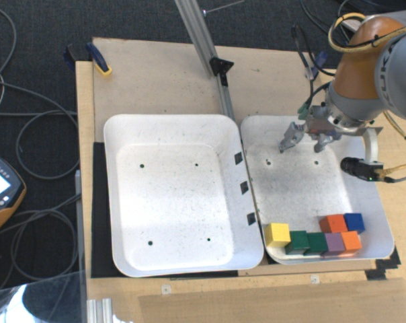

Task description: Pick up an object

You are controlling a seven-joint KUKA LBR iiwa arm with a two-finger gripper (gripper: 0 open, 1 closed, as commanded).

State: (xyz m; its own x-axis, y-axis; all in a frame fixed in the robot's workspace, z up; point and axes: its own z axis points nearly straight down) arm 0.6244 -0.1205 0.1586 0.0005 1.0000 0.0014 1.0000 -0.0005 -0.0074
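We begin at the left bin [122,130], where we see bare white floor with a few dark specks and no objects. A slanted metal rail [201,36] crosses the bench above the seam between the two bins.

In the right bin [257,130] we find the candidates for picking: a cluster of small blocks packed along the near edge. From the left they run yellow block [278,233], then green blocks [307,241], a purple block [335,242], and at the right an orange block [351,240] with a red block [336,223] and a blue block [354,221] just behind. They touch or nearly touch one another.

The gripper [302,140] hangs over the far half of the same bin, its two fingers spread apart with nothing between them.

The relation that governs the next move: the blocks lie toward the near edge from the fingers, well apart from them, with bare bin floor between. We judge the yellow block the most exposed, since its left side is free; the others are hemmed in by neighbours, which could block finger entry.
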